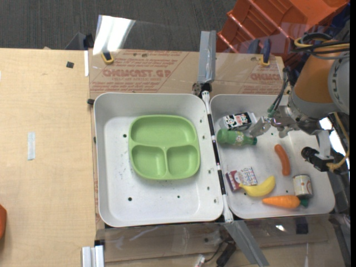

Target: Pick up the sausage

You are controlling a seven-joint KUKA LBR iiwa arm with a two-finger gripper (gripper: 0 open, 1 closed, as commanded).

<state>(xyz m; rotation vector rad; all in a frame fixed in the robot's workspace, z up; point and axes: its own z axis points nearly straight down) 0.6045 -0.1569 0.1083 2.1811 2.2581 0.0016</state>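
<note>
Orange-red and glossy, the sausage [283, 159] lies loose in the right bin [325, 204], clear of the can [302, 186] and banana [260, 187]. It looks light, smooth, probably slippery; take it across its middle. Whether the jaws are spread, I cannot tell.

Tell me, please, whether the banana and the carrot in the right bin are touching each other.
Apart. The camera view shows a strip of white bin floor between the banana and the carrot, which lies just below it.
</note>
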